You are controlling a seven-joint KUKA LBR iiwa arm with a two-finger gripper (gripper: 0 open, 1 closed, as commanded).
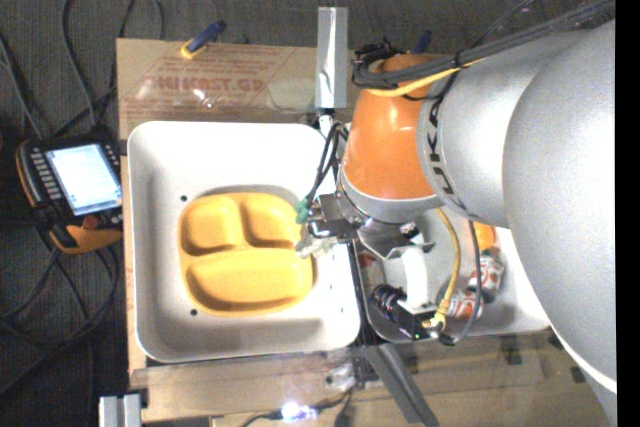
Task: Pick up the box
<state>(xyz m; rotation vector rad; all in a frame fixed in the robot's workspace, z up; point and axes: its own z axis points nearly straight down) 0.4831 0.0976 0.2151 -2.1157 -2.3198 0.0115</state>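
Hovering: glossy grey-orange arm (pixel 420 155) | smooth yellow compartment tray (pixel 245 250) | white bin (pixel 150 215) | grip unclear

You can make out faint, mirrored red lettering on the cardboard sheet (pixel 215 90) behind the left bin, too washed out to read, and part of the black "KUKA" lettering on the arm's orange band (pixel 395 150), partly cut off.

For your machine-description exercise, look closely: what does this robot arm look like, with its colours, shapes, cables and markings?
The arm is built of large, rounded, smooth light-grey shells. Above the wrist sits a glossy orange band carrying dark lettering that is partly cut off. Black cables run along the top of the arm, a yellow cable loops down by the wrist, and a green-tipped wire hangs at its left side.
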